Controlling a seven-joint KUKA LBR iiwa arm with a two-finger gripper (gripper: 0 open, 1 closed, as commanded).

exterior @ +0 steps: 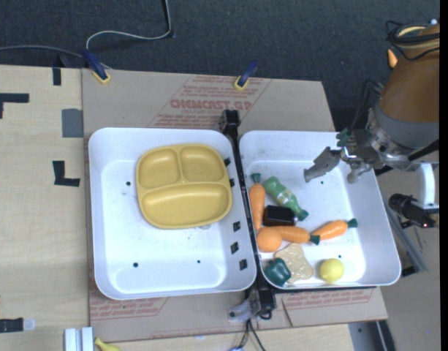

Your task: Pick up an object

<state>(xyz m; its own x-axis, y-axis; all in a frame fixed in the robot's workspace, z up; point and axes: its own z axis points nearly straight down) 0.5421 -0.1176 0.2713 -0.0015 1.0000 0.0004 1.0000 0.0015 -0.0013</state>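
The right bin [370,218] holds a pile of toy food. A green bottle [284,195] lies beside an upright orange carrot [257,200] and a small black block [278,215]. A larger carrot [283,235] and a small carrot [330,229] lie below them. At the front are a green pepper [277,271], a beige slice [301,263] and a yellow lemon [330,270]. My gripper [336,170] hangs over the bin's bare back right part, open, with nothing between its fingers. It is apart from all the food, up and right of the bottle.
The left bin [110,218] holds a yellow divided plate [185,183]. A black divider [238,196] runs between the bins. The arm's orange band [414,57] and grey wrist stand over the right bin's right wall. Cardboard lies under both bins.
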